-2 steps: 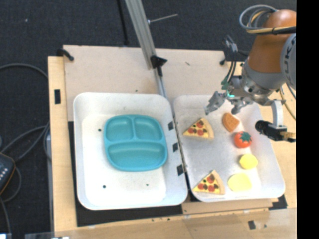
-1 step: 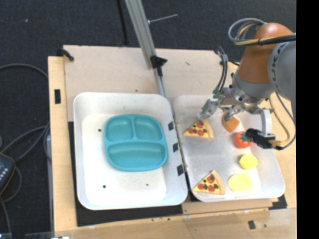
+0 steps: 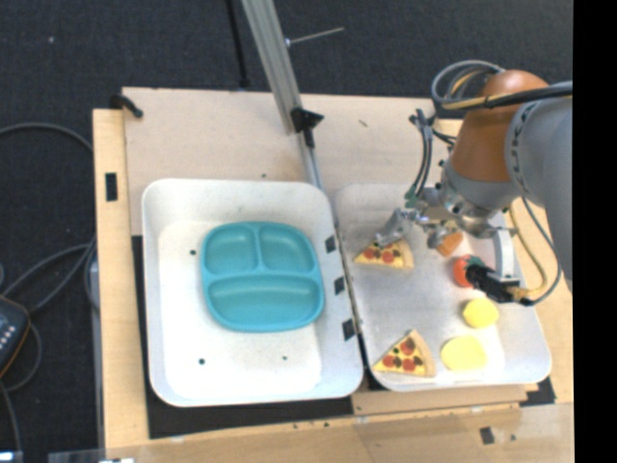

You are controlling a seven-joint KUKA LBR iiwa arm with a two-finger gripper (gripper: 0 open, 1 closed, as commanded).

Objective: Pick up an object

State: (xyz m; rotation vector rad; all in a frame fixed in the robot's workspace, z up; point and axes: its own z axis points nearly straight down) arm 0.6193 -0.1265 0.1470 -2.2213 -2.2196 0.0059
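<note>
My gripper (image 3: 421, 222) hangs over the far part of the right bin (image 3: 525, 374), below the arm's orange band. Just to its lower left a toy pizza slice (image 3: 384, 255) lies on the bin floor. A small orange piece (image 3: 448, 243) sits right under the gripper's right side, and a red piece (image 3: 465, 272) lies a little nearer. Whether anything is held cannot be made out. A second pizza slice (image 3: 406, 355) lies at the front of the bin, with a yellow round piece (image 3: 480, 313) and a yellow flat piece (image 3: 464, 354) beside it.
The left bin (image 3: 174, 355) holds a teal divided plate (image 3: 261, 276). A slanted metal post (image 3: 275, 56) rises behind the bins, ending at a clamp near the dividing wall. Cables loop around the wrist on the right.
</note>
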